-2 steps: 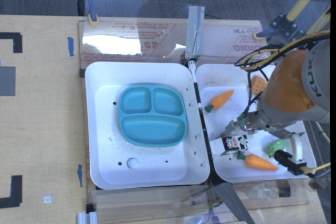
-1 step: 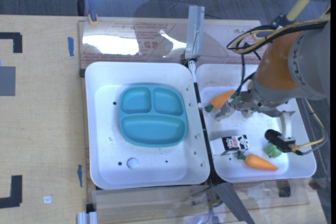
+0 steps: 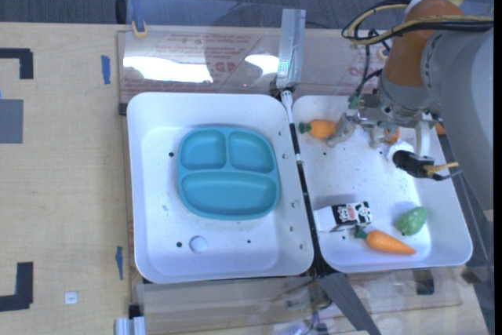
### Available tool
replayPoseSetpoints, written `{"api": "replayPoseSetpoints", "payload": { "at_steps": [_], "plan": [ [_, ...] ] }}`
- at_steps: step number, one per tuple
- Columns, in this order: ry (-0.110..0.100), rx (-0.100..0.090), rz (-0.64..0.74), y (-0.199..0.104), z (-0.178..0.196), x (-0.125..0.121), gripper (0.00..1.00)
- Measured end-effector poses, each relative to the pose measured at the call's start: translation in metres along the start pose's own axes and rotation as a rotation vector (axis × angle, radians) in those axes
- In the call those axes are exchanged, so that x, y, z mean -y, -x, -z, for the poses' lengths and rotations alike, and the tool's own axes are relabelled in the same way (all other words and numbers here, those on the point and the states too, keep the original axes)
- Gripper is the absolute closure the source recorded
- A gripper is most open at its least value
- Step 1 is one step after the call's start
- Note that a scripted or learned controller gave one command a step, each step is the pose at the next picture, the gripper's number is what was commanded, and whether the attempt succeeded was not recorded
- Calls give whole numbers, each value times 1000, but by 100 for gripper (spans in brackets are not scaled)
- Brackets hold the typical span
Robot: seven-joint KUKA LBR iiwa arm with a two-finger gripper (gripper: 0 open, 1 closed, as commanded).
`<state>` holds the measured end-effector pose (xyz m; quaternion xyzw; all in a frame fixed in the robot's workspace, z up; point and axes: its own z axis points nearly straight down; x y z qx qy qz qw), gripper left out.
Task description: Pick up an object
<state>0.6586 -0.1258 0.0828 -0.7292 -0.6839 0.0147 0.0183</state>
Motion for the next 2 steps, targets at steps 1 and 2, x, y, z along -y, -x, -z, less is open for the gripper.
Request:
{"api": "replayPoseSetpoints", "payload": {
  "at_steps": [1,2],
  "plan": [
    [54,11,130,62,90,-10,0],
    [47,6,137,-1,3,40,0]
  ]
}}
